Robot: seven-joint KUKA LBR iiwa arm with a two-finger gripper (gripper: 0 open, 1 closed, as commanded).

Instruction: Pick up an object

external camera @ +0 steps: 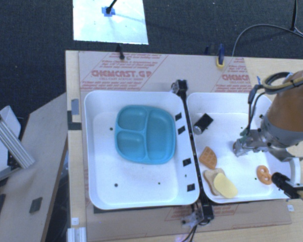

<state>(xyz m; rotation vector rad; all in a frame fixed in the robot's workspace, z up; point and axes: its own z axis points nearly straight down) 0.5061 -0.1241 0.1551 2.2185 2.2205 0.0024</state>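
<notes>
Rt bin [227,102]: black cylinder [203,123], waffle [208,157], yellow piece [224,185] on toast [210,176], pretzel [264,174]; left bin [98,150]: blue divided plate [144,134]; pincer [241,148] low over rt bin, jaw state can't tell.

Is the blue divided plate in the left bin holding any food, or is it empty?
Empty. The blue divided plate lies flat in the left bin, and all its compartments show bare blue surface.

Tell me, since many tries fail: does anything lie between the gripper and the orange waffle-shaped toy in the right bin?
Nothing visible does. The gripper hangs over bare white floor of the right bin; the orange waffle-shaped toy lies to its left, with clear floor between.
</notes>
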